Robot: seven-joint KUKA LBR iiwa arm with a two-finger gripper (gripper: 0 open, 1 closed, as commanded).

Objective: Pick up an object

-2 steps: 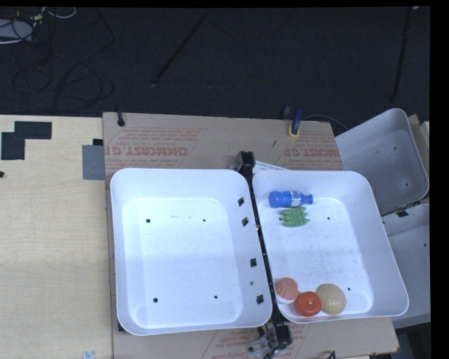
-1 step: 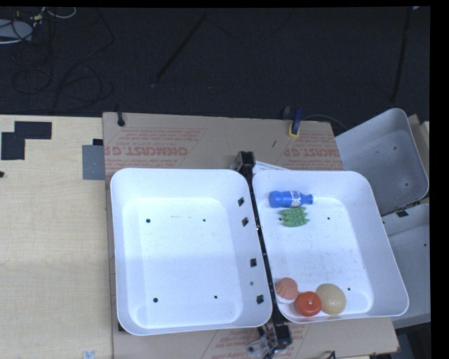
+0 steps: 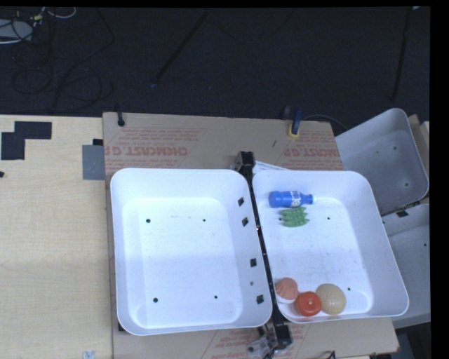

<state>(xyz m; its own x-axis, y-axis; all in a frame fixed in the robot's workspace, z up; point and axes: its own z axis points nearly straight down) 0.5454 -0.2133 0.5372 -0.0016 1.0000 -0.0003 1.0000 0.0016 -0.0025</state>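
- Nearest me, in the right bin (image 3: 365,210), I see a red ball (image 3: 307,303) between a pink shell-like piece (image 3: 285,287) and a tan ball (image 3: 331,298), clustered in the near-left corner.
- Farther back, a green leafy piece (image 3: 294,217) lies just near of a blue bottle (image 3: 289,199) on its side.
- The left bin (image 3: 175,189) sits alongside.

A light wooden table (image 3: 49,231) carries a brown cardboard sheet (image 3: 210,144) with red print. Behind it lies dark carpet floor (image 3: 210,63) with black cables (image 3: 42,21).
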